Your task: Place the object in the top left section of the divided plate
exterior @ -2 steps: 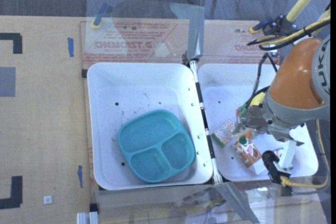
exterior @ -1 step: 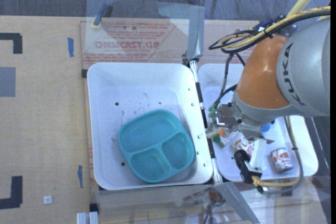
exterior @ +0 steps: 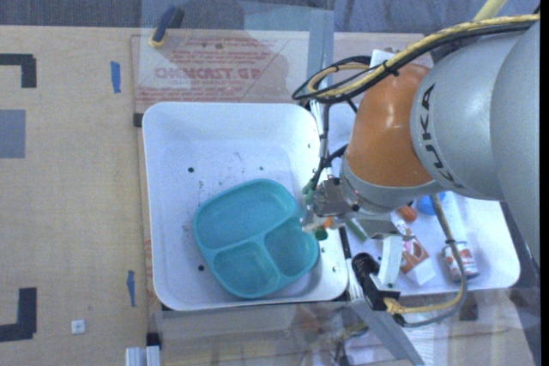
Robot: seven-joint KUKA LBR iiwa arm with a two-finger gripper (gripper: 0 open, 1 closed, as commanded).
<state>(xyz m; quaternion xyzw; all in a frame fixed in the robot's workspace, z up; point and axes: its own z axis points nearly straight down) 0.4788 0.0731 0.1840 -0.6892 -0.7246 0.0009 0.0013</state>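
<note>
Gripper (exterior: 316, 219) hovers at the right rim of the teal divided plate (exterior: 254, 237) in the left bin (exterior: 171, 141), presumably approaching its sections, but its grip state cannot be told.

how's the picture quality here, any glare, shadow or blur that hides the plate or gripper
Camera view: light is even and soft, with the white left bin bright but not blown out; the teal divided plate is sharp, throwing a faint shadow on its lower right; the gripper is small, cluttered and partly under the arm's orange band, so its fingertips blur together; clear sheeting at the top gives mild glare.
</note>
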